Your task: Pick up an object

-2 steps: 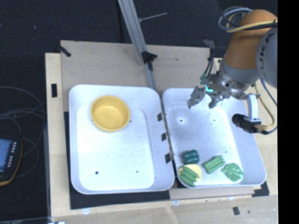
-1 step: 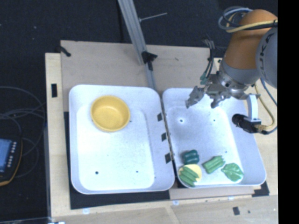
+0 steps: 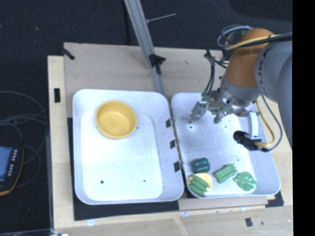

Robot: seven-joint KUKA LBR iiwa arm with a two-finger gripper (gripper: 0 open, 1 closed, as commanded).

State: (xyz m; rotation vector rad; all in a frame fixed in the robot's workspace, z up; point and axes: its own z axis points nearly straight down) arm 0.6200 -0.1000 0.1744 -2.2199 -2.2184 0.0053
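Green objects cluster at the right bin's [image 3: 268,168] near edge: a dark green block [image 3: 200,164], a ridged green piece [image 3: 224,172], a leaf-shaped piece [image 3: 245,180], and a green item on a yellow disc [image 3: 200,183]. Gripper [image 3: 205,113] hovers over the bin's far part, well apart from them, fingers spread, holding nothing. Yellow bowl [image 3: 116,119] sits in the left bin [image 3: 88,181].

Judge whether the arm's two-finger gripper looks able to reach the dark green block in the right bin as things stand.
Probably yes. The gripper hangs above the far part of the right-hand white bin, and bare bin floor lies between it and the dark green block. The yellow-and-green piece beside the block might crowd a grasp.
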